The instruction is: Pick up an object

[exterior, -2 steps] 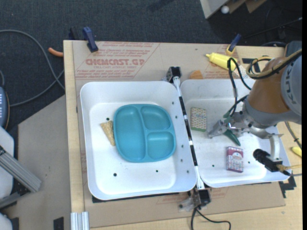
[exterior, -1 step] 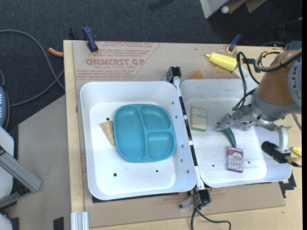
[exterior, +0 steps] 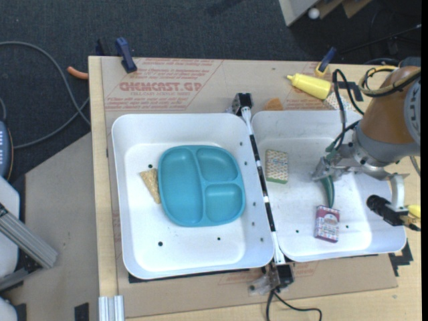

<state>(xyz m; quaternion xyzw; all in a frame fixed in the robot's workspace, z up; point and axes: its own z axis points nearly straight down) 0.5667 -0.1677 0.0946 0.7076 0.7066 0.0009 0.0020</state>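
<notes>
Seemingly, the end effector [exterior: 327, 176] is clamped on a green object [exterior: 329, 192] hanging below it.

Red print reading "CHEMCAST GP" stands on the brown protective sheet [exterior: 174, 85] covering the desk [exterior: 100, 179], behind the left bin. Smaller red lines around it are illegible. The small red packet [exterior: 327, 223] bears print too small to read.
</notes>
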